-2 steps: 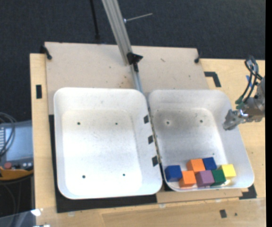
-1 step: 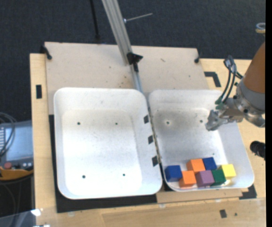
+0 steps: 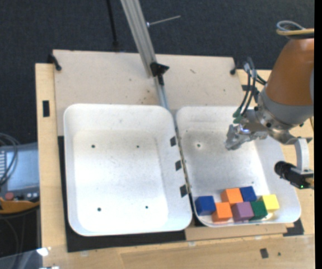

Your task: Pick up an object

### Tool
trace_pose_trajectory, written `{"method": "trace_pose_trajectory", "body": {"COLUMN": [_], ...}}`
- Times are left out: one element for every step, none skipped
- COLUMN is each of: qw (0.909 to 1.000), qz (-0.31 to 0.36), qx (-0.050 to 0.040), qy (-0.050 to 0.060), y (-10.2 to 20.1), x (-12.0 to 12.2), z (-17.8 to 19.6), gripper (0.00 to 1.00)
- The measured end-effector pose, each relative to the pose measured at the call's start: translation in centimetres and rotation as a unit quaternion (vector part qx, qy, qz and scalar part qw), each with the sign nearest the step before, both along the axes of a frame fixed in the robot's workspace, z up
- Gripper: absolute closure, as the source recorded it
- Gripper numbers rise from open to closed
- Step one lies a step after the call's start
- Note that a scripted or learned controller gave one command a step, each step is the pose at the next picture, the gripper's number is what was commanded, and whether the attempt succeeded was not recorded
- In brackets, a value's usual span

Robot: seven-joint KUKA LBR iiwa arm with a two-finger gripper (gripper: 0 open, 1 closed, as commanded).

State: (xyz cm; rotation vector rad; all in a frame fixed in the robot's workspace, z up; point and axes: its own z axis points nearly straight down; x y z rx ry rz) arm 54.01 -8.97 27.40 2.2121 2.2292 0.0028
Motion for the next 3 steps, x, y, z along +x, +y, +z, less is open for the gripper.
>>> {"method": "trace_pose_trajectory", "body": {"qw": [1.0000, 1.0000, 1.0000], "qz": [0.000, -0.001, 0.000], "qx": [-0.0004, 0.0000, 0.0001], "qy": [0.000, 0.002, 0.001], "y": [5.6, 11.2, 15.4], "x": [2.1, 2.1, 3.1], "z": [-0.8, -2.0, -2.2], "gripper": [1.00, 1.00, 1.00]}}
